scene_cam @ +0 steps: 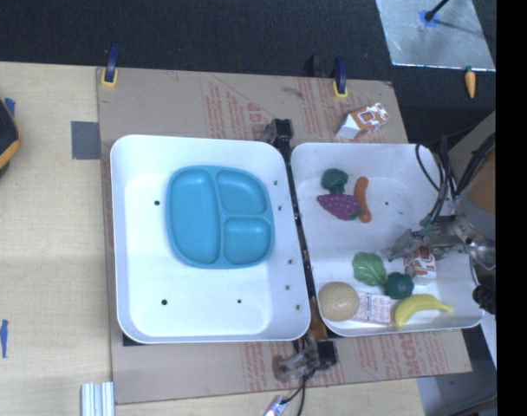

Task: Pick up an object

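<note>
We count two white bins: one left bin (129, 232) and one right bin (393, 167), side by side. In the left bin we count one blue divided plate (220, 215) with three compartments. In the right bin we count one banana (419, 308), one bunch of purple grapes (339, 205), one carrot (362, 198), one round tan bun (338, 301), and three green vegetables (368, 268). Behind the right bin, on the cardboard, we count one small carton (363, 120). Three clamps (110, 66) grip the cardboard's far edge.
</note>
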{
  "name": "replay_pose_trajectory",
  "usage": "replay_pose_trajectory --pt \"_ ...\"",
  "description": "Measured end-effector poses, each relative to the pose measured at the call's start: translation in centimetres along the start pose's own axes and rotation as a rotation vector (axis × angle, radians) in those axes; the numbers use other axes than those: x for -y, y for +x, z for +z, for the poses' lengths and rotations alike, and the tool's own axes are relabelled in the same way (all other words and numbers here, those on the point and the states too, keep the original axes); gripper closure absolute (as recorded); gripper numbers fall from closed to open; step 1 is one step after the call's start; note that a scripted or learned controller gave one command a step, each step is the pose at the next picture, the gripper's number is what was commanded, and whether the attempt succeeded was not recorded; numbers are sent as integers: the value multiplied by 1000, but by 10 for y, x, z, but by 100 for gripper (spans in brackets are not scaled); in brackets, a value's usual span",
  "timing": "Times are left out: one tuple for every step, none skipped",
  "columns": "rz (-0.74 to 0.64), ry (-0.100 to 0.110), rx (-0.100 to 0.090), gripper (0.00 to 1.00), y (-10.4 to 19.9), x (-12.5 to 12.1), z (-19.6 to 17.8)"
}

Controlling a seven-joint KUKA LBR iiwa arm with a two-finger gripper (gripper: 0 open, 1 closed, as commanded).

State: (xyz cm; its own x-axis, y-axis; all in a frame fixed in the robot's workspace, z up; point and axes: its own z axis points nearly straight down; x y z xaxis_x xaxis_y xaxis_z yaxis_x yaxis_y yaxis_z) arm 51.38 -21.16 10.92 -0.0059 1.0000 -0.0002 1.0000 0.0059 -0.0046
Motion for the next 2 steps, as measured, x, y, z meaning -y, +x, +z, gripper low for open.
replay_pose_trajectory --pt "-3 0 1 100 -1 0 -11" --pt "-2 -11 2 100 66 -71 14"
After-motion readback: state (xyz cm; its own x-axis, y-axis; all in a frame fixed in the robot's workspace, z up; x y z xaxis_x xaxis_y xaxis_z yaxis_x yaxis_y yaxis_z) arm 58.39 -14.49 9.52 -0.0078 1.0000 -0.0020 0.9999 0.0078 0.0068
